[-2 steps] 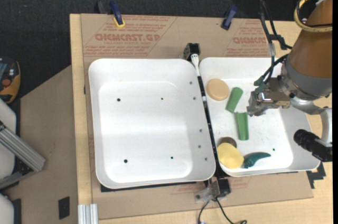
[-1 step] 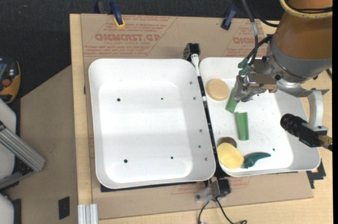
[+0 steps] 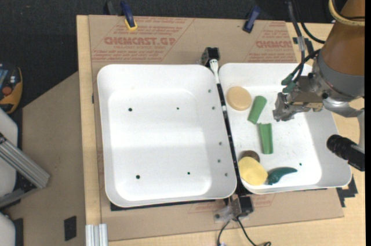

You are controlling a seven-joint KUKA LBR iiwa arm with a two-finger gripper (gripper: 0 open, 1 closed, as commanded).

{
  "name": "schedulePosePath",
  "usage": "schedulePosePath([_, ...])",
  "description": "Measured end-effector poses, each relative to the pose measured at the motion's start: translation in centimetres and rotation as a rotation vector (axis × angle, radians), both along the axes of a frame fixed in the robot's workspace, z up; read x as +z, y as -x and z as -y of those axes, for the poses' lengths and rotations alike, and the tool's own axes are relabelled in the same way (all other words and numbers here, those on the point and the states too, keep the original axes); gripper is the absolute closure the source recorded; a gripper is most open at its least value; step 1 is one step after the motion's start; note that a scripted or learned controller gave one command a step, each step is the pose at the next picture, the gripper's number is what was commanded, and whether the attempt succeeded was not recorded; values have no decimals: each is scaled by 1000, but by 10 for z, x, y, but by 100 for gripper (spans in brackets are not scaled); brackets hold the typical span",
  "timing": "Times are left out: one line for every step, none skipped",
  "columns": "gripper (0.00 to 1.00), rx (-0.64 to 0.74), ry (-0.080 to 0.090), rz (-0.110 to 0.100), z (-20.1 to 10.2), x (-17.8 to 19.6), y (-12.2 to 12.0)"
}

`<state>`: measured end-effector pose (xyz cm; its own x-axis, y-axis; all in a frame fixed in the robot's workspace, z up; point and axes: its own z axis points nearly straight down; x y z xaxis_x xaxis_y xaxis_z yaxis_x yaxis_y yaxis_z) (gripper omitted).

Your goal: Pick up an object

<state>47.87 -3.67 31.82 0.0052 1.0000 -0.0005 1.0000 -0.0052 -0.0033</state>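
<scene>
Two shallow white plastic bins are seen side by side on the desk (image 3: 93,123); the left bin (image 3: 116,88) carries no objects, and all the candidates are gathered in the right bin (image 3: 301,172). A round tan disc (image 3: 238,98) is found at the far left of that bin, with a light green cylinder (image 3: 257,109) just beside it on its right and a darker green cylinder (image 3: 265,138) a little nearer. At the near left corner a yellow rounded piece (image 3: 253,170) is set against a small brown round object (image 3: 249,155), and a teal curved piece (image 3: 282,174) is lying just to its right. The tool (image 3: 282,110) is held over the right bin, just right of the light green cylinder; nothing is seen between its fingers, and whether it is open or closed cannot be told. The step in hand is judged to be the approach, with no grasp yet made. A descent centred on one object, probably the light green cylinder, is called for next, then a closing across its narrow width.
</scene>
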Motion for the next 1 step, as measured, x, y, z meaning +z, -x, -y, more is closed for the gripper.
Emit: schedulePosePath([100,11,-1,6,-48,9,-1])
